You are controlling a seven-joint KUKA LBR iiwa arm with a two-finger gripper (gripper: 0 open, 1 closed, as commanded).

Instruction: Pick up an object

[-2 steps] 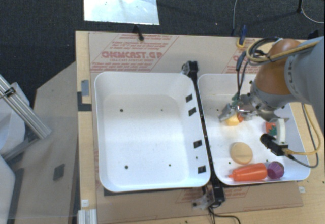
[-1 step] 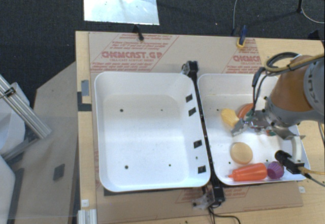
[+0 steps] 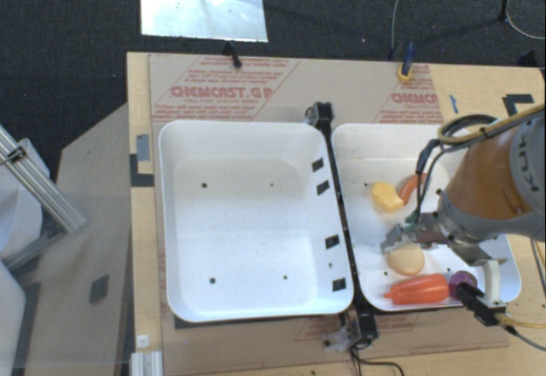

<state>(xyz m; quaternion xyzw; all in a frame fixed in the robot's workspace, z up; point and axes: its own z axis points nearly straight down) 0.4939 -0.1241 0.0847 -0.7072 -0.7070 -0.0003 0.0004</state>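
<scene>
as arm (image 3: 495, 182) bends low, claw (image 3: 401, 240) over bun (image 3: 406, 260)

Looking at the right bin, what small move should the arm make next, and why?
Probably a short descent straight down. The gripper hangs just above the pale round object in the right bin, with the orange object lying close beside it, so lowering over the pale one seems the safest way to take it.

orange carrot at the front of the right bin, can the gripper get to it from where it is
Probably yes. The carrot lies uncovered at the right bin's front wall, just in front of the gripper. A tan lump and purple piece crowd it.
</scene>
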